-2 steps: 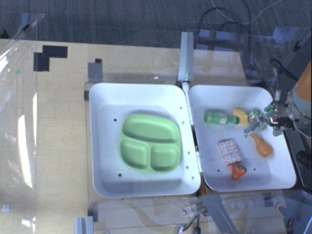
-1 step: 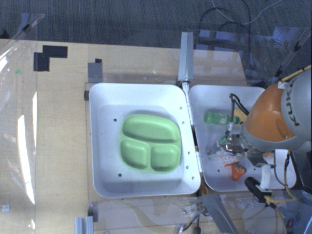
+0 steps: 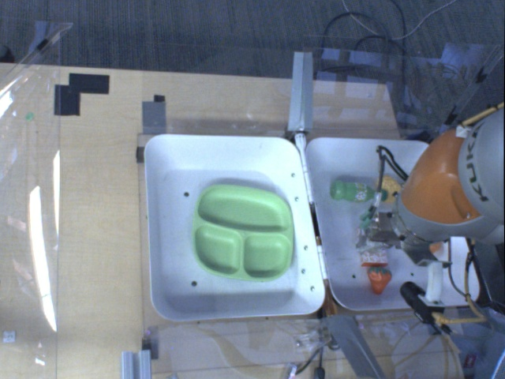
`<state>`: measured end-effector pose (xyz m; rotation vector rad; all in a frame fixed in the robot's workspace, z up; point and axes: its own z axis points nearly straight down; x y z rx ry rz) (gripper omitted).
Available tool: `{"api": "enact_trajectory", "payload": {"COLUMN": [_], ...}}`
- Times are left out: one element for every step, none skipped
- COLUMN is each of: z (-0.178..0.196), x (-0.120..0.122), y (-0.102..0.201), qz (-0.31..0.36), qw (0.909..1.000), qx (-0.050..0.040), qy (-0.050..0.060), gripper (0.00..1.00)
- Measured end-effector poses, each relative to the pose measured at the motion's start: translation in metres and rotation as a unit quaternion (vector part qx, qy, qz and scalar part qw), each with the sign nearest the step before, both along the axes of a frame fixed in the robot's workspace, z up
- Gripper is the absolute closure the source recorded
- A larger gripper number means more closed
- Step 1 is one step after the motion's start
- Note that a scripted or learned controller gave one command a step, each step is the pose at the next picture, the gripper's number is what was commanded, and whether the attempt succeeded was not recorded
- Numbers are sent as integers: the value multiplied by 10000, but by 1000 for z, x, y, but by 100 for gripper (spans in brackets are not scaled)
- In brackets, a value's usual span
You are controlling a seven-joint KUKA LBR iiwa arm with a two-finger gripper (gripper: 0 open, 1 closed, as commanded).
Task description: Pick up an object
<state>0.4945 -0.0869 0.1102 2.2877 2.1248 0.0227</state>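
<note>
A pale wooden tabletop [image 3: 79, 212] stands on dark grey carpet [image 3: 197, 14] and bears two white bins; the left bin [image 3: 166, 212] holds a green divided tray [image 3: 241, 231]. In the right bin [image 3: 339, 275] lie a green bottle [image 3: 351, 189] and, nearer the front, an orange object [image 3: 379, 279]. The pincer [image 3: 377, 231] hangs low between them, and I cannot tell how it is set.

A robotics lab: a grey and orange robot arm [image 3: 454, 188] works over two white bins [image 3: 170, 290] set into a wooden bench [image 3: 79, 235], with metal brackets [image 3: 301, 93] and loose cables [image 3: 379, 6] behind it on grey carpet [image 3: 197, 14].
</note>
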Motion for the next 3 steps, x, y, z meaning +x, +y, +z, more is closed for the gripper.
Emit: {"api": "enact_trajectory", "payload": {"z": [0,-22,-10], "x": [0,-4,-1], "y": [0,-16,-16], "qz": [1,-255,-246], "qw": [10000,9996,9997], "qx": [0,39,34], "qy": [1,72,29], "gripper": [0,0,100]}}
